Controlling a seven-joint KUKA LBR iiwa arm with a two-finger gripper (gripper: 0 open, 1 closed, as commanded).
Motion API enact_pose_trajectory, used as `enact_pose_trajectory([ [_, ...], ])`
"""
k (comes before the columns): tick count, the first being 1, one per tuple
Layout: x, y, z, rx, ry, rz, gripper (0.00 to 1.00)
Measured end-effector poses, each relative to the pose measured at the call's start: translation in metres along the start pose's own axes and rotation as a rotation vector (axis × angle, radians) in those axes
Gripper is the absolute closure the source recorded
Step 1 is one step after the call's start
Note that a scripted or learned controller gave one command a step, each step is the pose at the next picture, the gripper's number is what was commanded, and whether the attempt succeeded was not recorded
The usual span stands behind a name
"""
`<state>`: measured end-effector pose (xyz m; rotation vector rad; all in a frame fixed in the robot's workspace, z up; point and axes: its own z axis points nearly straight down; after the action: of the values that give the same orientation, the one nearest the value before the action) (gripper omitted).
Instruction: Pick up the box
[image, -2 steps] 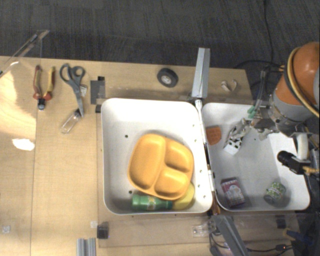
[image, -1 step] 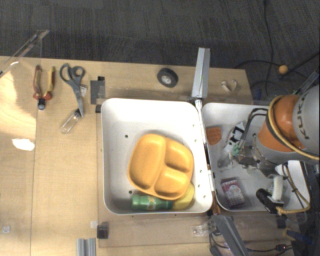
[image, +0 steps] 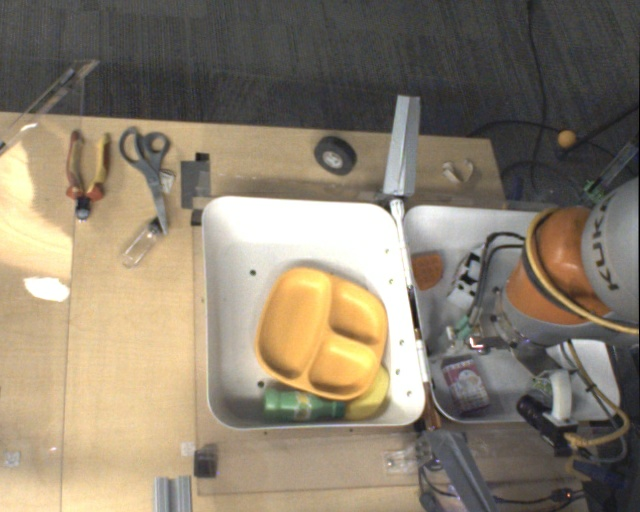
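The small box (image: 465, 386) lies flat in the right bin (image: 440, 235), close to its near edge and its left wall, with bare white floor behind it. The gripper (image: 478, 338) hangs just above the box, and I cannot tell its state. A yellow tray (image: 322, 330) fills much of the left bin (image: 230, 300), resting on a green bottle (image: 295, 404) by the near wall.

Legible marking: the letters "KU", dark on grey, stand on the arm (image: 610, 265) housing at the 3 o'clock edge of the view. The box (image: 465, 385), at 4 o'clock, carries printed graphics too small to read.
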<state>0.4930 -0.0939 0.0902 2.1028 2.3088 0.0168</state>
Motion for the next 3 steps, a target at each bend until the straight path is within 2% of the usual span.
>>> enact_pose_trajectory([
  [1, -0.001, 0.004, -0.012, -0.009, -0.004, -0.002, 1.0],
  [2, -0.001, 0.004, -0.012, -0.009, -0.004, -0.002, 0.0],
  [3, 0.0, 0.056, 0.001, 0.007, 0.003, 0.044, 0.0],
])
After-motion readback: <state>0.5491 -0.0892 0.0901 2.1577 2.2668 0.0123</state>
